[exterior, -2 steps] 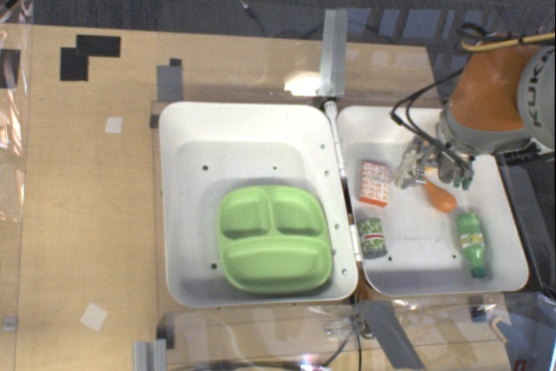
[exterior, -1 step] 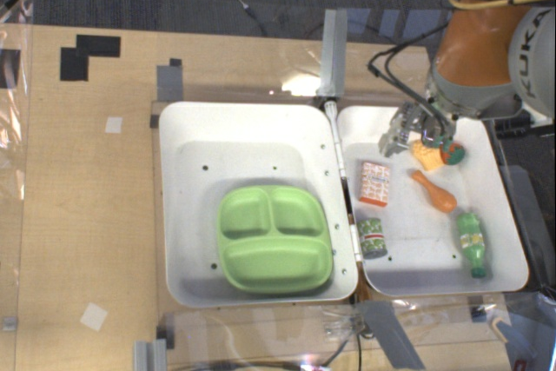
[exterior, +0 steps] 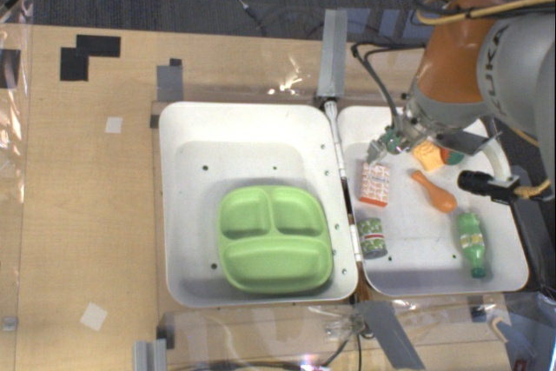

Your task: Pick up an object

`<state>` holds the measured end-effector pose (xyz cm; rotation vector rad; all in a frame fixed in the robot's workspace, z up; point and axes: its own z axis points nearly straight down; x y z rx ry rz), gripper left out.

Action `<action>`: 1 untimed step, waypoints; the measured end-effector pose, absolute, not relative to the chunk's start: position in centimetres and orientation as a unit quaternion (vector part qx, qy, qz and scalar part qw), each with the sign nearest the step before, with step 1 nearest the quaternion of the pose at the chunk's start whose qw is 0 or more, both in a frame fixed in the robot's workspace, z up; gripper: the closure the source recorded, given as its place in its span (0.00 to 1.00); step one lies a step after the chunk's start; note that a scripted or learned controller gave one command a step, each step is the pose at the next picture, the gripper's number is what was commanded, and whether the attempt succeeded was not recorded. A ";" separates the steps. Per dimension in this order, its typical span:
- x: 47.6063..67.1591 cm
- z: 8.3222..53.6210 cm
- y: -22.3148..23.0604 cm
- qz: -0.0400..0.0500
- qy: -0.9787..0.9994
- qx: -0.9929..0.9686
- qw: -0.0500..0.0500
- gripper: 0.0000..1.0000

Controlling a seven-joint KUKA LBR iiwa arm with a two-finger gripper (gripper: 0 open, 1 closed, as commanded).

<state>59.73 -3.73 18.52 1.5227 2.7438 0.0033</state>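
Note:
My gripper (exterior: 388,143) hangs over the upper left part of the right bin (exterior: 408,269), just above a red and white packet (exterior: 375,184). To its right lies a yellow-orange block (exterior: 427,155) with a small red and green piece (exterior: 452,157) beside it. An orange carrot-shaped toy (exterior: 433,190) lies slantwise in the middle of the bin. A green bottle (exterior: 472,243) lies near the right wall. A small can with a green label (exterior: 371,236) sits by the left wall. Nothing shows as held.
The left bin (exterior: 187,152) holds a green divided plate (exterior: 274,237) toward its front. A grey bar (exterior: 331,56) stands behind the wall between the bins. The arm (exterior: 473,56) reaches in from the upper right.

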 end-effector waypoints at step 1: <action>50.5 22.0 -2.6 0.001 0.952 0.307 0.003 1.00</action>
